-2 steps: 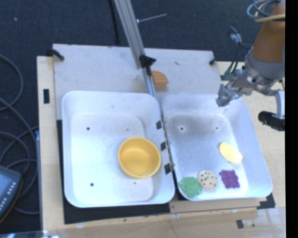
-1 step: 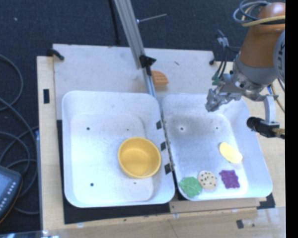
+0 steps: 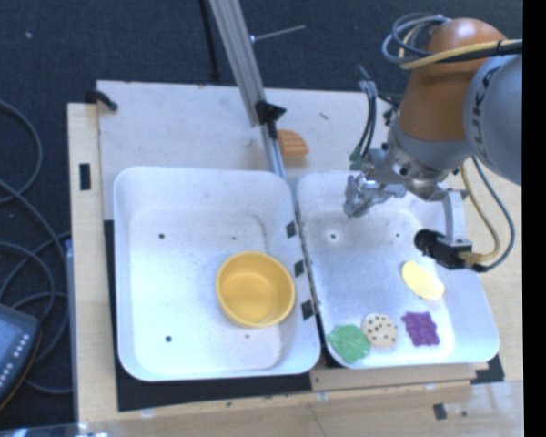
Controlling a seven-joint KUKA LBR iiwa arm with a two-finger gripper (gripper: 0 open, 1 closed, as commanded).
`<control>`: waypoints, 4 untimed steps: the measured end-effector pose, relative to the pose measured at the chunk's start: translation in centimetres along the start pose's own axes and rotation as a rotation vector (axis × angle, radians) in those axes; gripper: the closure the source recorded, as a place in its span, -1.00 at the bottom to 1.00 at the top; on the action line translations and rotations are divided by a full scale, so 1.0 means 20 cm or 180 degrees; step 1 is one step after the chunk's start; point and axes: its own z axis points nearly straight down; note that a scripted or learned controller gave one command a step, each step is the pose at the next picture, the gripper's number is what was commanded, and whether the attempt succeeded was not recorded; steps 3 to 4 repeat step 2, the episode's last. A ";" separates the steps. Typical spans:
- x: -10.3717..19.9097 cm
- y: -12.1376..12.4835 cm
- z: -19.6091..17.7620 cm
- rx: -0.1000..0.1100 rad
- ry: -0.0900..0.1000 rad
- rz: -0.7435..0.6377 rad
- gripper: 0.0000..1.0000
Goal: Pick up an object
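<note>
My gripper (image 3: 357, 200) hangs over the back of the right bin (image 3: 364, 253), its fingers pointing down with nothing between them. Along that bin's front lie a green piece (image 3: 348, 341), a speckled cookie (image 3: 379, 330) and a purple piece (image 3: 421, 328). A yellow oval piece (image 3: 423, 280) lies further back at the right. All of these sit well in front of and to the right of the gripper. A yellow bowl (image 3: 255, 288) stands in the left bin (image 3: 164, 244).
An orange object (image 3: 292, 145) lies on the bench behind the bins. A slanted metal post (image 3: 241, 53) rises from between the bins at the back. A black fitting with cables (image 3: 441, 247) hangs from the arm over the right bin.
</note>
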 end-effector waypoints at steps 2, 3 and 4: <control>0.46 -0.15 0.02 0.0001 0.0005 -0.0001 1.00; 0.46 -0.15 0.02 0.0001 0.0005 -0.0001 1.00; 0.46 -0.15 0.02 0.0001 0.0005 -0.0001 1.00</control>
